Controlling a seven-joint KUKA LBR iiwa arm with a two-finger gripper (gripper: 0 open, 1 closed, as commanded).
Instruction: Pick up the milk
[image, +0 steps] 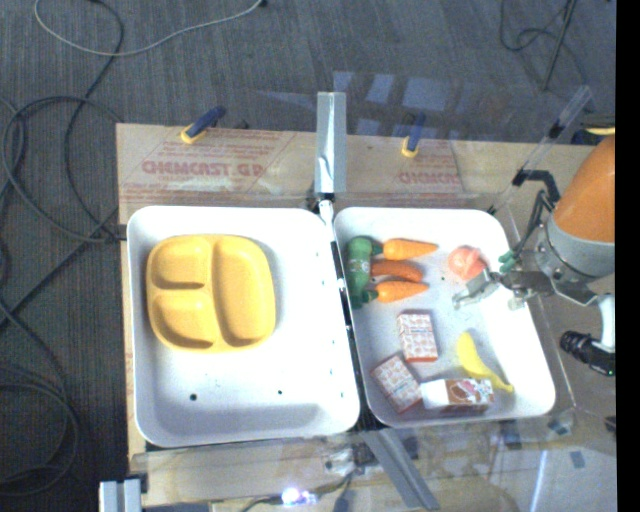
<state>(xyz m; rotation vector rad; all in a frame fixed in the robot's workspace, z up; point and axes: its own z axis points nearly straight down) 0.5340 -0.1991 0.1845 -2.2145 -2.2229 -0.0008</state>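
White milk carton (456, 393) lies on side at bin's front, well below claw (480, 288). Claw hovers, holding nothing; can't tell its spread. Banana (480, 362) touching carton, snack boxes (398, 381) just beside: crowded descent risks snagging neighbour instead.

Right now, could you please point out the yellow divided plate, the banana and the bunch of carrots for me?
yellow divided plate (212, 291): camera view, on its middle ridge, in the left bin.
banana (478, 362): camera view, mid-body, in the right bin.
bunch of carrots (398, 270): camera view, on the middle carrot's orange body.
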